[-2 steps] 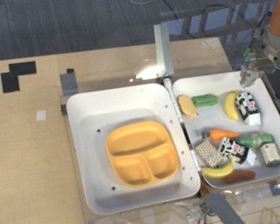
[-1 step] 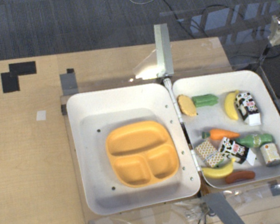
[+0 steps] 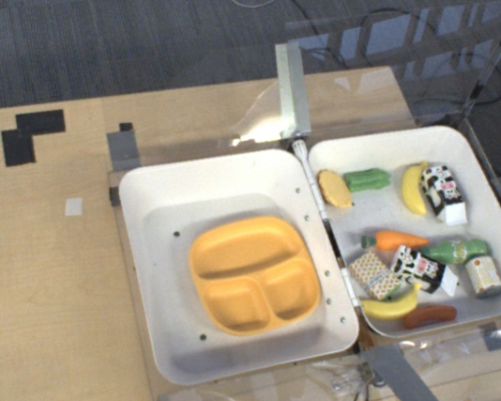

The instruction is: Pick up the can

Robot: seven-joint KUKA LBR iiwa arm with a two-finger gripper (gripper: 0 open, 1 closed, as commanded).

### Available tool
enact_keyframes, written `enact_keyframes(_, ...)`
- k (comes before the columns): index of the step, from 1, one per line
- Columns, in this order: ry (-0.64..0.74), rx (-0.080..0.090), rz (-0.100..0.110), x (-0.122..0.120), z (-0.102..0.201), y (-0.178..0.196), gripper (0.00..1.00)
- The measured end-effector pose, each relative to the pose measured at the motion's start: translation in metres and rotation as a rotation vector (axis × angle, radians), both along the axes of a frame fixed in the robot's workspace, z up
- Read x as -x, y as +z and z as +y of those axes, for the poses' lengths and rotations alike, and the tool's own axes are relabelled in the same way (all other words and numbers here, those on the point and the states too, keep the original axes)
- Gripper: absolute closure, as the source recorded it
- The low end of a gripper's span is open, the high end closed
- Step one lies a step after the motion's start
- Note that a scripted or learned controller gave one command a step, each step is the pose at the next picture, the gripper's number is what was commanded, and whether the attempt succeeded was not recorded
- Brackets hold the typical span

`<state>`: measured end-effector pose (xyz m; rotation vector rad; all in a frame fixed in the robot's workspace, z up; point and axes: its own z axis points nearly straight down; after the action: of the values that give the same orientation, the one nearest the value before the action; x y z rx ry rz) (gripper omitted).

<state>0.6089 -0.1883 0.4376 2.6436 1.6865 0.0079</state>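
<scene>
The can (image 3: pixel 484 277) is a small tin with a pale label and a red spot. It stands near the front right corner of the right bin (image 3: pixel 477 161). A green bottle (image 3: pixel 459 252) lies just behind it, touching or nearly touching it. A black-and-white carton (image 3: pixel 420 269) lies to the can's left.
The right bin also holds a carrot (image 3: pixel 398 240), two bananas (image 3: pixel 390 306) (image 3: pixel 412 189), a sausage (image 3: pixel 430 315), a green pickle (image 3: pixel 366 179), a pastry (image 3: pixel 334 188) and a second cow-patterned carton (image 3: pixel 442 192). An orange divided tray (image 3: pixel 251 274) sits in the left bin (image 3: pixel 160 257).
</scene>
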Motion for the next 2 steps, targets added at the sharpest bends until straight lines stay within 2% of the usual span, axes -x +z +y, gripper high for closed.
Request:
enact_keyframes(1,-0.279,-0.003,0.001,-0.040,0.032,-0.001,1.00)
enact_keyframes(2,-0.540,-0.005,0.002,-0.016,0.062,-0.001,1.00)
